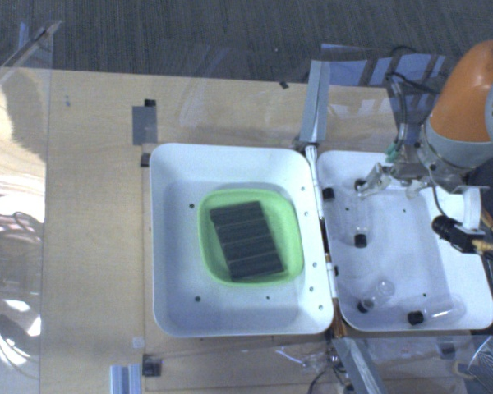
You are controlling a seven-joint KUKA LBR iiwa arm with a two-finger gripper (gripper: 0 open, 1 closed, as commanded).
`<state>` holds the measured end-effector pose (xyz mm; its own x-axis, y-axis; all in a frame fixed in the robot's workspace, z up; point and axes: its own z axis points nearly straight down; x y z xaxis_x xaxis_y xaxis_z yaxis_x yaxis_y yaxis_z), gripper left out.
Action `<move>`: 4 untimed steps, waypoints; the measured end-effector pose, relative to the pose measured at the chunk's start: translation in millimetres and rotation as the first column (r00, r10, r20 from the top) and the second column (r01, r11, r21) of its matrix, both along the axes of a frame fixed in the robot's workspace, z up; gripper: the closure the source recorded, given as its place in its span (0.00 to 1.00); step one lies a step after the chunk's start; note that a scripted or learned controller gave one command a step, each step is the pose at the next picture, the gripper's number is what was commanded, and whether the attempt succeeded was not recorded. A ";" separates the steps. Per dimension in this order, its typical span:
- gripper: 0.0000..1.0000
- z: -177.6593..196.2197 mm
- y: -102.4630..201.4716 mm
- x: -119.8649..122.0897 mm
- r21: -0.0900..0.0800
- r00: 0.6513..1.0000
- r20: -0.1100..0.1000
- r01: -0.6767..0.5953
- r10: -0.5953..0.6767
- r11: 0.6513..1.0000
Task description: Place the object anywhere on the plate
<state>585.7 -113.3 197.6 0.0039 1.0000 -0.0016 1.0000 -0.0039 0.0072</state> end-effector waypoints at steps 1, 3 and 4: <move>0.00 -50.0 4.2 -33.1 0.001 1.000 -0.003 -0.021 0.021 1.000; 1.00 -12.4 121.8 -97.7 0.002 0.998 -0.003 -0.067 0.067 0.998; 0.00 -12.5 121.5 -97.7 0.002 0.998 -0.002 -0.066 0.066 0.998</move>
<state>488.0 8.2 185.1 -0.0622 0.9981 0.0008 0.9981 0.0622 0.0047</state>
